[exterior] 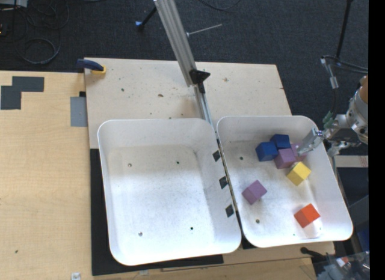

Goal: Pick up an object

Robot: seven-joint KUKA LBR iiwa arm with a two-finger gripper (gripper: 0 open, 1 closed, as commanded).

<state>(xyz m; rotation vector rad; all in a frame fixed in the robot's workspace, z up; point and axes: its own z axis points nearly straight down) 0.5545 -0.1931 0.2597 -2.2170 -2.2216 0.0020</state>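
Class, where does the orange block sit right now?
The orange block sits in the right white bin, near its front right corner, below the yellow block.

Two blue cubes [272, 147], two purple [254, 191], one yellow [298, 173] and one orange [307, 215] lie in the right bin [337, 216].

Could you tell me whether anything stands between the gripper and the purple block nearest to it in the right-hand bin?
Nothing visible does. The gripper reaches over the right bin's far right rim, right beside the purple block. The blue blocks and yellow block crowd it on other sides.
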